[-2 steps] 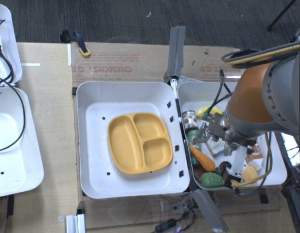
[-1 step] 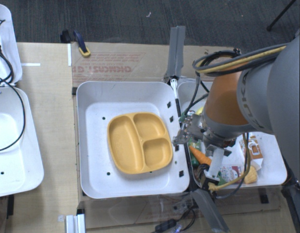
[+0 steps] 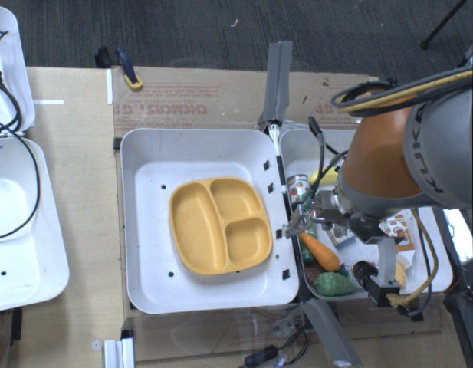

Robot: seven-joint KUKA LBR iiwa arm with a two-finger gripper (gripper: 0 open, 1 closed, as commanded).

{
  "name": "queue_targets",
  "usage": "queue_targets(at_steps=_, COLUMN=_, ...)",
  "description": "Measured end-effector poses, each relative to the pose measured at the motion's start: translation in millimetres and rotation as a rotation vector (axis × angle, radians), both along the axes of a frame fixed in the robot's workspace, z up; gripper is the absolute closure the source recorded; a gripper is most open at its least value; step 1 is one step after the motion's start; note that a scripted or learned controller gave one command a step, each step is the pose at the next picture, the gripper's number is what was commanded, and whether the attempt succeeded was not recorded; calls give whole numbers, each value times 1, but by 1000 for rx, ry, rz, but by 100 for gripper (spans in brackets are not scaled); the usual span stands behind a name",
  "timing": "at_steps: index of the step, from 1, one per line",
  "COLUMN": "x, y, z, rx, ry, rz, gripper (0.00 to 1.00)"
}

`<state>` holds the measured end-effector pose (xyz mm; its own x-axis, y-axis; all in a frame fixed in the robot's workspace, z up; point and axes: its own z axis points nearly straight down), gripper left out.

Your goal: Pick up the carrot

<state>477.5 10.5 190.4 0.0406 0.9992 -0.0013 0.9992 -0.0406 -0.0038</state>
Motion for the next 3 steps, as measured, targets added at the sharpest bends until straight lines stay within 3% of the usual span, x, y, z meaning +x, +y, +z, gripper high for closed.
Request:
queue_targets(at_steps=1, x=0, y=-25, z=0, rx=0, ry=0, rz=-3, gripper=0)
queue_targets(at_steps=2, x=0, y=-20, z=0, rx=1, ry=-1, rz=230, gripper=0)
queue_targets(at_steps=3, x=0, y=-26, z=0, rx=1, ry=-1, rz=239, gripper=0)
